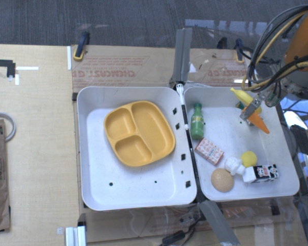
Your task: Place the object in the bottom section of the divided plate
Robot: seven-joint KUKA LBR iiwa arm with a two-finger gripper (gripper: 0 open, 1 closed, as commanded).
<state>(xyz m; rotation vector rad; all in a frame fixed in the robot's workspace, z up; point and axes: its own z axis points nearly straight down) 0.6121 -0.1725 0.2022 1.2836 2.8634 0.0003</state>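
Carrot [260, 123], orange, toy-like, tapered. It lies in the upper right part of the right bin [292, 188], near the far wall. Its long axis is on a slant, thick end to the upper left and tip to the lower right. Taken to be the task's object, since it is the item closest to the gripper.

Gripper [250, 111], grey. It sits at the carrot's thick upper-left end, touching it or just above it. Which of the two cannot be told, nor how wide the gripper stands, so no hold on the carrot can be claimed.

Yellow piece [240, 95], elongated, just beyond the gripper on the far side, close to the carrot's thick end. A grasp there risks catching both.

Other contents of the right bin:
- green bottle [196, 122], beside the left wall
- patterned box [209, 151]
- tan ball [222, 180]
- white piece [234, 165]
- yellow ball [249, 158]
- black-and-white carton [264, 173]

All are well apart from the carrot, toward the near side.

Divided plate [167, 137], yellow, three sections, in the left bin [92, 188]. Its bottom section [134, 150] is the target and holds nothing yet.

Governing relation: the target lies far to the left of the carrot and somewhat nearer the camera, across the shared wall between the bins. In my judgement, the carrot must be lifted clear of that wall and carried leftward past the bottle.
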